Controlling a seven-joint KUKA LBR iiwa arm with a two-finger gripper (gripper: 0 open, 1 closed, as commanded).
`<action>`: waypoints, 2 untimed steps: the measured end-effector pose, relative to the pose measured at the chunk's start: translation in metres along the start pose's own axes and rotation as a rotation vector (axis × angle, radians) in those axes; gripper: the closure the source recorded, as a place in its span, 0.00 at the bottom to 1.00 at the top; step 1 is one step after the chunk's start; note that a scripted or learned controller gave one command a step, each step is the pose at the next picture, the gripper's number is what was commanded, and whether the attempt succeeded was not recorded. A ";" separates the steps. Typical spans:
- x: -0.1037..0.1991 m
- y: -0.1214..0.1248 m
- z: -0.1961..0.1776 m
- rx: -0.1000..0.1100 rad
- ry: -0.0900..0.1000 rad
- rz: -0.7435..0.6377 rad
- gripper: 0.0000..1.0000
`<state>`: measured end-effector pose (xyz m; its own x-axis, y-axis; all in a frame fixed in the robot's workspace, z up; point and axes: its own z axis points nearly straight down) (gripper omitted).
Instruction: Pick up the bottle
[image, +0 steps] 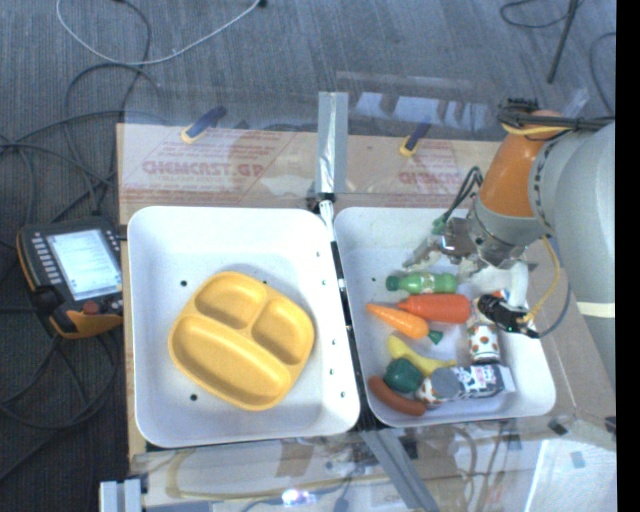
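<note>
The bottle (424, 283) is green with a pale label and lies on its side near the back of the right bin (535, 395), its cap pointing left. My gripper (453, 246) hangs just behind and to the right of the bottle, close above it. The grey wrist with its orange band (515, 180) reaches in from the right. I see nothing lifted from the bin.
Just in front of the bottle lie two orange carrots (443, 307). Further forward are a yellow piece (409, 350), a green pepper (403, 374), a red sausage (396, 399), a small can (484, 343) and a carton (472, 380). A yellow divided plate (243, 338) sits in the left bin (150, 250).
</note>
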<state>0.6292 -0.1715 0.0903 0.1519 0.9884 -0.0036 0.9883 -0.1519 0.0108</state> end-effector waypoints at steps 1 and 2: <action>0.030 -0.008 0.000 -0.001 0.000 0.156 0.00; 0.030 -0.007 -0.011 -0.003 0.001 0.156 1.00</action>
<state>0.6270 -0.1405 0.1014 0.3035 0.9528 -0.0008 0.9527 -0.3035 0.0137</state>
